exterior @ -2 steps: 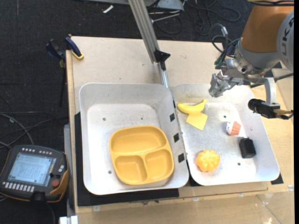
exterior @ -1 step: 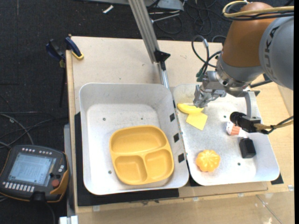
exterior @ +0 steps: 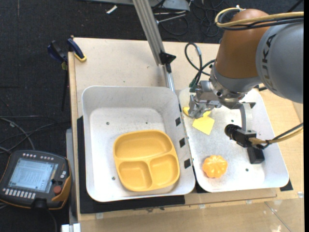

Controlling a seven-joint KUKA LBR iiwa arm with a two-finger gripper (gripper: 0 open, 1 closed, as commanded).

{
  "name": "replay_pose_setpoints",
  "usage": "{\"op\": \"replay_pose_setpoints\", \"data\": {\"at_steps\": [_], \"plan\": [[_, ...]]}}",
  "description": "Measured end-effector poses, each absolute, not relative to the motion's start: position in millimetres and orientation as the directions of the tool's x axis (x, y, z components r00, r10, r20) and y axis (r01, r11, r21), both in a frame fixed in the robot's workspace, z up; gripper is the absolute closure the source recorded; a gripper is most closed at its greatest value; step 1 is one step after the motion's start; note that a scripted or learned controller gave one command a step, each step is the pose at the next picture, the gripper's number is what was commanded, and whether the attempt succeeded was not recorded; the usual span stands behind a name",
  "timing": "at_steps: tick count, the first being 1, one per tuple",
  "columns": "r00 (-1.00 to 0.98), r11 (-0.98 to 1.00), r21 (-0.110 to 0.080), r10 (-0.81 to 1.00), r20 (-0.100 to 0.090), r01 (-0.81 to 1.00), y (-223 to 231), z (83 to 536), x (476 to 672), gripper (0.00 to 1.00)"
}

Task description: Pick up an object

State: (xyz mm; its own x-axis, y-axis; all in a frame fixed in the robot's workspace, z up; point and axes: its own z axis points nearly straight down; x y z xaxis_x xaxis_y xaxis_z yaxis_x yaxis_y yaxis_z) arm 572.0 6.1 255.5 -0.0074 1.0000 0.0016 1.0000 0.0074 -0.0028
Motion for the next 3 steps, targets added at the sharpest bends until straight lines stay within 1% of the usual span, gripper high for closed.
{"op": "replay_pose_setpoints", "data": {"at_steps": [1, 2, 3], "plan": [[-0.007, 0.007, -0.005, 1.0, 0.001, 1.0, 48.5, 235.6, 542.1, 1.0], [-0.008, 0.008, -0.005, 1.0, 0.001, 1.0, 91.0, 225.1, 510.6, 1.0], [0.0, 0.0, -0.001, 1.0, 0.0, 1.0, 87.8, 225.8, 512.1, 0.0]]}}
